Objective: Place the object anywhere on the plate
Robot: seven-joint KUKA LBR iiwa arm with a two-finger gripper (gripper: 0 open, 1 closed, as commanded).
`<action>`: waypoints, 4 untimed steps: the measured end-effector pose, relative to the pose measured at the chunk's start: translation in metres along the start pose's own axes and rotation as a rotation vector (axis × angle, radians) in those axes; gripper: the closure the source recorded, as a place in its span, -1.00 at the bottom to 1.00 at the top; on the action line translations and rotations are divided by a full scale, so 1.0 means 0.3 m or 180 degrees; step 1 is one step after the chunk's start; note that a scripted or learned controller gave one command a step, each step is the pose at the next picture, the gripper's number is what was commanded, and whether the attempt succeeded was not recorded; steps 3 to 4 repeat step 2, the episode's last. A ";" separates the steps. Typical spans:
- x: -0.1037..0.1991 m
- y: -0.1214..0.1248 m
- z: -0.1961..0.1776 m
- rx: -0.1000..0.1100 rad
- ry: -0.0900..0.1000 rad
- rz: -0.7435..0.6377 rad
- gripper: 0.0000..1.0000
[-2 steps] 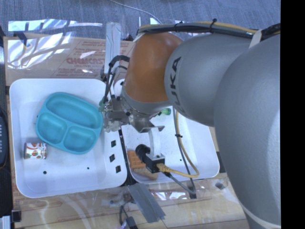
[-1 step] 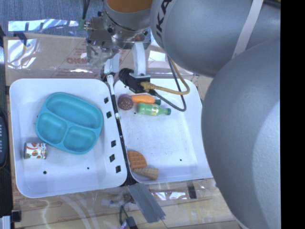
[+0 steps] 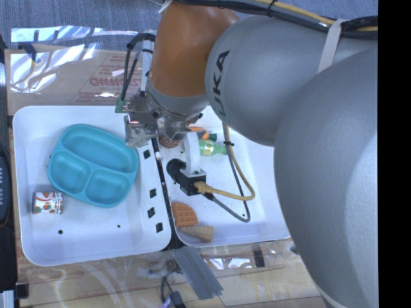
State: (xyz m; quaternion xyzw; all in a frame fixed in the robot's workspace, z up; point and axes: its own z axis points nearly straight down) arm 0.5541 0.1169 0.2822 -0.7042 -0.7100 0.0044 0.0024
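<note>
grey arm (image 3: 308,108) looms over the bins; pincer (image 3: 168,133) state unclear; blue plate (image 3: 93,165) lies diagonally.

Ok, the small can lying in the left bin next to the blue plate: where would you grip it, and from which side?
Probably across its round body, coming straight down from above. The can lies on its side on the bin floor, its length running left-right in the camera view, so jaws set across its width should clamp the curved sides. The plate sits just up-right, near but apart from it.
</note>
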 end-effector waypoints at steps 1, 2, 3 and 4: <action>-0.096 0.089 0.070 -0.0011 -0.0001 0.0005 1.00; -0.145 -0.169 -0.143 -0.0039 0.0011 0.0004 1.00; -0.145 -0.169 -0.143 -0.0039 0.0011 0.0004 1.00; -0.145 -0.169 -0.143 -0.0039 0.0011 0.0004 1.00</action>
